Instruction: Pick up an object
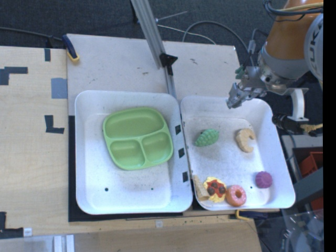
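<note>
Nothing is picked yet: the gripper [234, 100] hangs over the right bin's [278, 140] far edge, grip state impossible to tell, while all 5 toy foods, including the green one [207, 137], lie inside.

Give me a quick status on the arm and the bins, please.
Gripper over right bin's far rim, holding nothing seen. Green toy, bagel piece, purple ball, donut, pizza slice untouched. Nothing in the way.

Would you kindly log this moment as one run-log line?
gripper: above right bin's far edge, holding nothing seen | right bin: green toy, pastry, purple ball, doughnut, pizza slice | green tray: left bin
</note>
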You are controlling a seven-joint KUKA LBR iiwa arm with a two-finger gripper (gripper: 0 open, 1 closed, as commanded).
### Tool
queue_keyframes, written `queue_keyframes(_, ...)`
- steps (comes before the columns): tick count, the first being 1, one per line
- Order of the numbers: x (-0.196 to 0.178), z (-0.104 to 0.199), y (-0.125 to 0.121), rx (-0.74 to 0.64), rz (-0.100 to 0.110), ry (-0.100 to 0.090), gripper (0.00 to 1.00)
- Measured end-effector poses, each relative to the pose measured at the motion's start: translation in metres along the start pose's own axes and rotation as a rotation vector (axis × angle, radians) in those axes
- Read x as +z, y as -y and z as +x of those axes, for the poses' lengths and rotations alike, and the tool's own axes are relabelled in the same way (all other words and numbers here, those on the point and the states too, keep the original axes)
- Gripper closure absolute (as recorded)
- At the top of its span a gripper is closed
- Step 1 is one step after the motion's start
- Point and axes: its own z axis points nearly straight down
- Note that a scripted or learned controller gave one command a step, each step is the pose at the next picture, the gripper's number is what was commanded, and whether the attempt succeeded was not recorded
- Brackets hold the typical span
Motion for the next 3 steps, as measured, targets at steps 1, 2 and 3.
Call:
queue_keyframes(1,0.005,0.048,0.019,-0.002,0.007,-0.002,1.0)
queue_keyframes(2,0.027,0.105,0.033,-0.004,0.01,-0.002,1.0)
queue_keyframes(3,0.05,0.143,0.055,-0.002,0.011,-0.001,1.0)
